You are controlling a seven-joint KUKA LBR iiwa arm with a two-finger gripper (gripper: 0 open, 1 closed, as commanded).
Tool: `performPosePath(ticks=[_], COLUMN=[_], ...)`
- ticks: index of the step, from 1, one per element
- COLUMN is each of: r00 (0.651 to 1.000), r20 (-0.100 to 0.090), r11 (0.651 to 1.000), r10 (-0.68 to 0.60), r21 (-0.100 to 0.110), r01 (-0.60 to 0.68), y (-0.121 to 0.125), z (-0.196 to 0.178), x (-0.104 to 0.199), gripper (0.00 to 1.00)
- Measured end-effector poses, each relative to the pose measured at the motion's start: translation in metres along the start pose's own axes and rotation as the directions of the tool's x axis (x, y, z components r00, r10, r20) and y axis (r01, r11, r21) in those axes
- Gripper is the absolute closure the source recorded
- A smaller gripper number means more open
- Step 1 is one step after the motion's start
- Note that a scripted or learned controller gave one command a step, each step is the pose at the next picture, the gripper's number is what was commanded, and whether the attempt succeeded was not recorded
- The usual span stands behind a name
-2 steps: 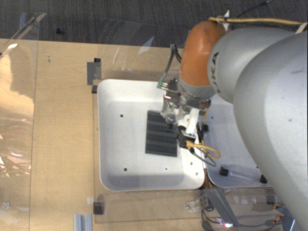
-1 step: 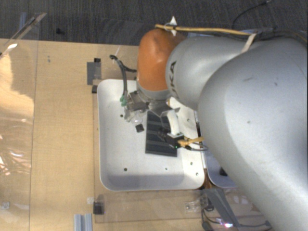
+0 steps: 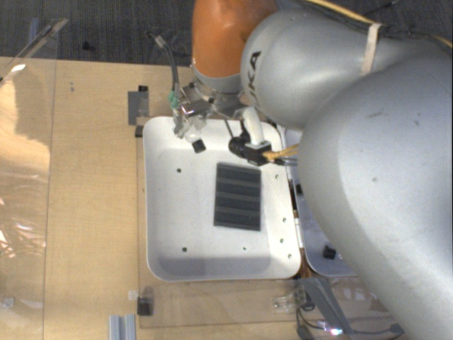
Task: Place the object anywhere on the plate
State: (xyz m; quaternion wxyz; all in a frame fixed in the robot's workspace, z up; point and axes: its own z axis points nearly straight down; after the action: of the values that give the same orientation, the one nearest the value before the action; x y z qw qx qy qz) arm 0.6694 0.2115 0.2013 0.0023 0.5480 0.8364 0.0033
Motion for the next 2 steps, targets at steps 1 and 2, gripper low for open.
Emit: performPosePath(ticks=[1, 2], r00=[0.864, 0.862], r20=[0.0, -0.002], r11=[0.864, 0.862], r10=[-0.503, -0.507], r21=[-0.001, 0.001], r01=[0.503, 0.507], y=[0.007, -0.009], z=[-0.016, 0.045], x=[0.014, 0.03], gripper=[1.0, 1.0])
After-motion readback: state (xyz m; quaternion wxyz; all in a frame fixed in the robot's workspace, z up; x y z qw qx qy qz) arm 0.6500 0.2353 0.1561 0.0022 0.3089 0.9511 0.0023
